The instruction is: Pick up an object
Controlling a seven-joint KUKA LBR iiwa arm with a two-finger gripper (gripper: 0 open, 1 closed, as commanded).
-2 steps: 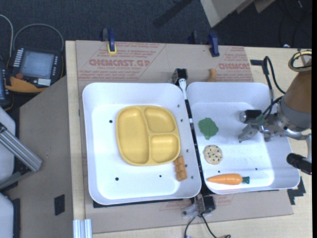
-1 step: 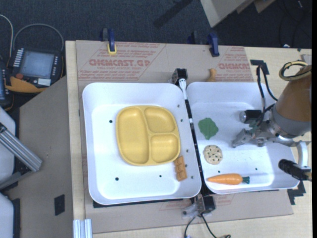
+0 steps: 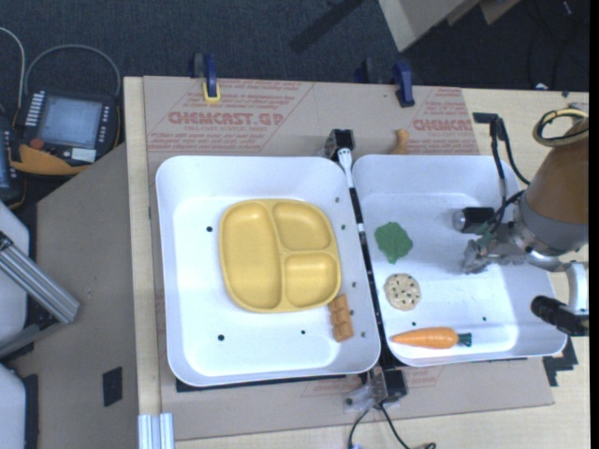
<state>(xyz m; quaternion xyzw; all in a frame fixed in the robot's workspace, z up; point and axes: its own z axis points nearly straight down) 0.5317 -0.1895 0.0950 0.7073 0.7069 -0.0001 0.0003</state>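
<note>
The right bin (image 3: 440,190) holds a green leafy piece (image 3: 393,240), a round chocolate-chip cookie (image 3: 402,291) and an orange carrot (image 3: 426,339) lying along its front wall. My gripper (image 3: 474,258) hangs low over the right part of that bin, to the right of the green piece and the cookie and apart from both. Nothing shows between its fingers. In the left bin (image 3: 187,251) lies a yellow divided plate (image 3: 279,253), with a small brown waffle-like piece (image 3: 341,317) just off its front right corner.
The arm's orange band (image 3: 564,190) and grey wrist stand over the right bin's right wall. A black rail (image 3: 356,223) runs between the bins. Bare white floor lies between the cookie and my gripper. A monitor (image 3: 65,122) sits off the bench at left.
</note>
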